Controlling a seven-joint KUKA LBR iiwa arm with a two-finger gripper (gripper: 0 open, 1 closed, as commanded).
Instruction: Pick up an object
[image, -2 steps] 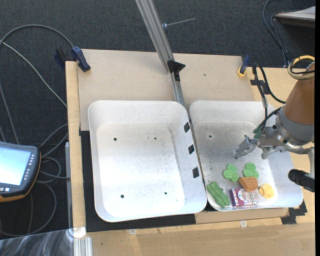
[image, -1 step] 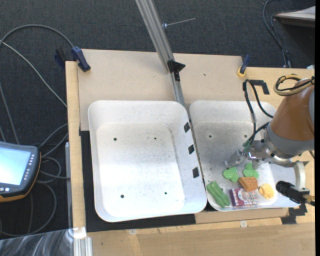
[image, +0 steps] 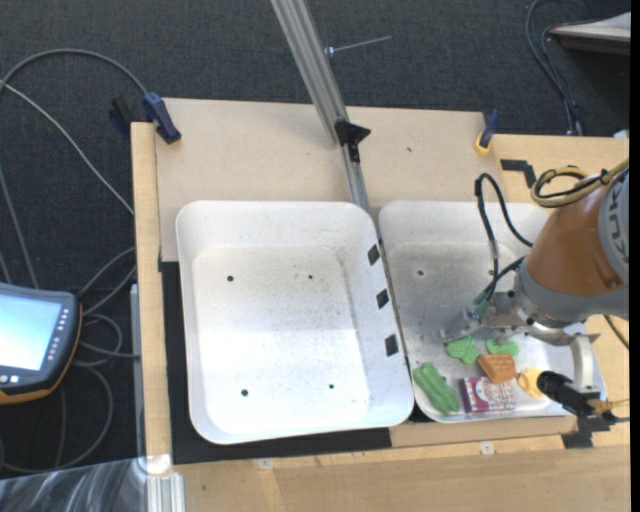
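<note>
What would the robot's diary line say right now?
arm: over right bin | gripper: above toys | green block, orange block: lying in bin

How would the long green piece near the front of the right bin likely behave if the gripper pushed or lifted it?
The long green piece lies flat and looks small, so it is probably light and would likely slide when pushed. Its elongated shape suggests it may swing if lifted by one end. It lies close beside the purple packet, so a push might nudge that too.

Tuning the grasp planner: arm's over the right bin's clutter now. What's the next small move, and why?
Probably a short straight descent onto the orange block. The tool sits just above the pile in the right bin, and that block lies nearest below it, with green pieces crowding its left. Whether the tool is open can't be made out.
</note>
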